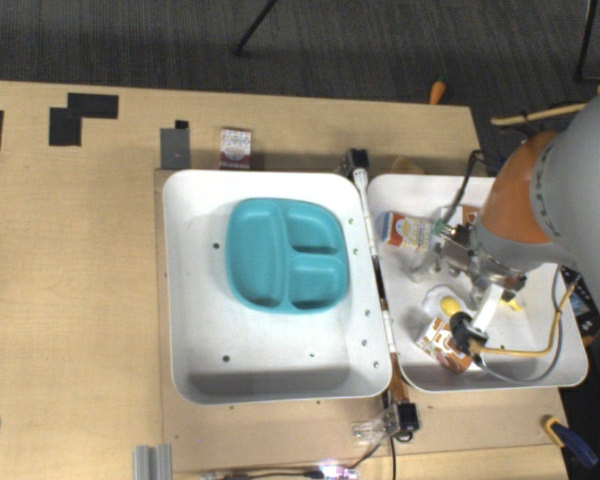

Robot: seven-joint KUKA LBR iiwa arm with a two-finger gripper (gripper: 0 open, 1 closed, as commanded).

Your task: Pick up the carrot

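Camera view: metal tool (440,255) above crinkled packet (405,230) in white right bin (532,364); its grip state unclear.

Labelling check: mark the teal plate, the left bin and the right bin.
teal plate (263,258), camera view, large left compartment.
left bin (270,353), camera view, bare floor near front.
right bin (520,368), camera view, front wall.

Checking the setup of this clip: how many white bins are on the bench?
2. The left bin holds a teal divided plate; the right bin, directly beside it, holds small packaged items. No further bin seems hidden.
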